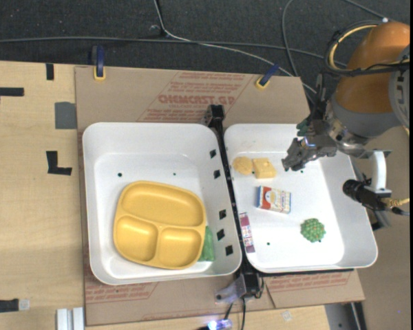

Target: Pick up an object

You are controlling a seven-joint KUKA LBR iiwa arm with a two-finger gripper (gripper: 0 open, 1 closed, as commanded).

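Since the arm (372, 67) reaches in from the right, its gripper (297, 158) hangs over the upper part of the right bin (351, 253), just beside the pale yellow pieces (255, 167) that lie near the divider between the two bins. From the camera overhead the claw is a dark clump seen at a slant, and I cannot tell how far it is spread; nothing is visibly caught in it. It seems aimed down and to the left, so I would guess the yellow pieces are its nearest target, though any loose item would satisfy the task.

Below those pieces a small red and white packet (272, 199) lies flat in the middle of the bin, and a knobbly green ball (313, 229) sits well apart, toward the lower right corner. A thin printed strip (246, 231) leans along the bin's left wall, which would make it awkward to pinch.

Over in the left bin (96, 157) a yellow compartment tray (158, 224) takes up most of the floor, with something green (208, 245) wedged between its right edge and the wall. That tray looks too broad for the claw, so the right bin's small things are likelier picks.
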